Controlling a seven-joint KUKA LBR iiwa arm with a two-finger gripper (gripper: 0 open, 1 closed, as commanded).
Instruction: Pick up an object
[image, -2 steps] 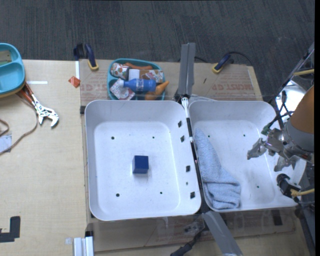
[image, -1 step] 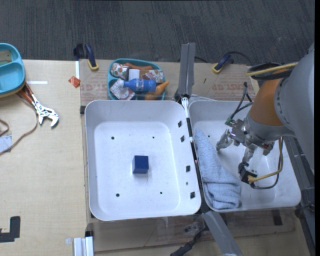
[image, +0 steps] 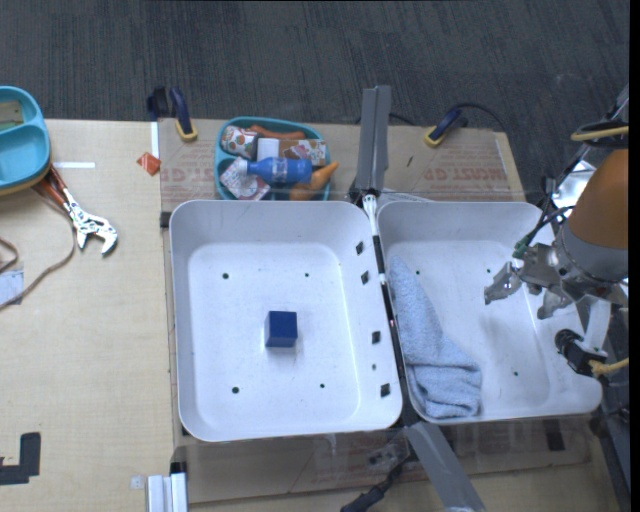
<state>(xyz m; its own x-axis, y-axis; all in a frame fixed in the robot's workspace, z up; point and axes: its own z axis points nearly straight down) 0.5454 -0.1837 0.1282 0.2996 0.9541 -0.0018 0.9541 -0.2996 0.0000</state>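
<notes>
The table (image: 90, 380) is a pale wooden surface carrying two shallow white bins side by side. The left bin (image: 200, 400) holds a small blue cube (image: 282, 328), which sits flat on the bin floor a little near of the middle, well apart from every wall. The right bin (image: 470, 225) holds a light blue-grey towel (image: 428, 345), crumpled lengthwise along the bin's left wall and bunched thicker at its near end. The arm (image: 603, 215), grey with an orange band, reaches in from the right over the right bin's right side. Its claw (image: 518, 285) hangs above the bare floor of the right bin, right of the towel and apart from it; nothing lies between its fingers, and whether they are spread or closed cannot be told from this angle. On the far side of the table, just beyond the left bin, stands a small blue tray (image: 272, 160) heaped with mixed small items. At the far left lie a light blue dish (image: 20, 140) and a metal wrench (image: 88, 225).
</notes>
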